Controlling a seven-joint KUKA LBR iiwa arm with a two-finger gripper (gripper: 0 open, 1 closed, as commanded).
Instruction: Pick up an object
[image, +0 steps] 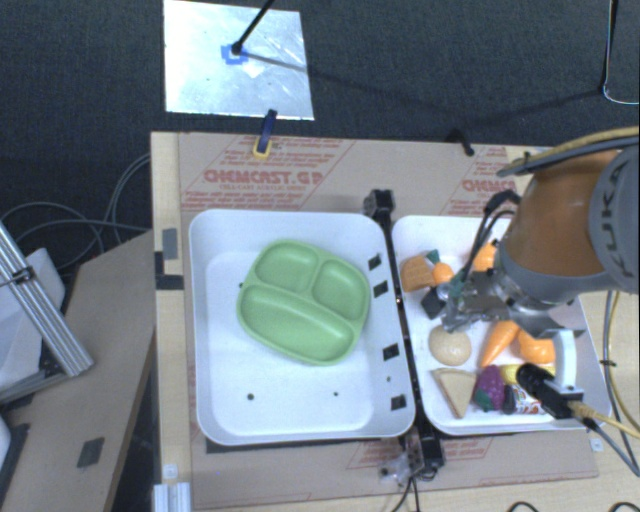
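Observation:
My gripper (455, 308) hangs low over the middle of the right bin (425, 232), with the arm reaching in from the right. Toy foods lie around it. An orange piece with a green tip (422, 271) lies just up and left of it. A pale round piece (450, 347) sits just below it, and an orange carrot (497, 343) lies to its lower right. A tan wedge (455, 390) and a purple grape bunch (489, 385) rest near the bin's front wall. The arm hides part of the bin's right side.
The left bin (215, 400) holds a green divided plate (303, 300). A black hinge strip (395, 320) runs between the two bins. More orange pieces (538, 350) (485, 258) lie in the right bin close to the arm. Cardboard (300, 175) lies under both bins.

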